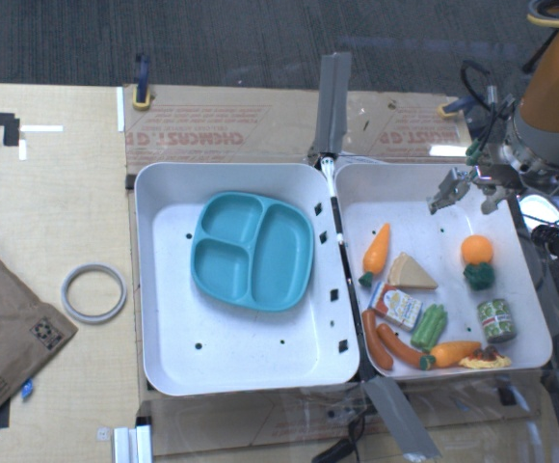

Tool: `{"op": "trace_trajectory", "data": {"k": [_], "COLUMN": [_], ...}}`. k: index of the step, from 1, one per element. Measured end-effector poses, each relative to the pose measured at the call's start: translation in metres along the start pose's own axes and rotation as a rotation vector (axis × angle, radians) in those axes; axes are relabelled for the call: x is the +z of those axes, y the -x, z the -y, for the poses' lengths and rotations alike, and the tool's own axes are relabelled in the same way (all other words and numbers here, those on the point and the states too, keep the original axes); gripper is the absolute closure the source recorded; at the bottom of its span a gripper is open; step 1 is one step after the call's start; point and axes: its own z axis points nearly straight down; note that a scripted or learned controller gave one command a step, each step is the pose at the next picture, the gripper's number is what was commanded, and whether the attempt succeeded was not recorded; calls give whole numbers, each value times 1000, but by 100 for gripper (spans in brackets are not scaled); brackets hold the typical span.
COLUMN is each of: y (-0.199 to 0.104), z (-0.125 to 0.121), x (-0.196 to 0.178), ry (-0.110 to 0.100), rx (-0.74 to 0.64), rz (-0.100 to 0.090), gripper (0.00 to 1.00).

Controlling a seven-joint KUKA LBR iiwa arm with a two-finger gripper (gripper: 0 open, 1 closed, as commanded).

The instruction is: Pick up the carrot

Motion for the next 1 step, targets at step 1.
{"op": "trace_trajectory", "data": {"k": [1], "y": [-49], "z": [-2], "x": [132], "ry": [2], "rx": [29], "rz": [0], "gripper": [0]}}
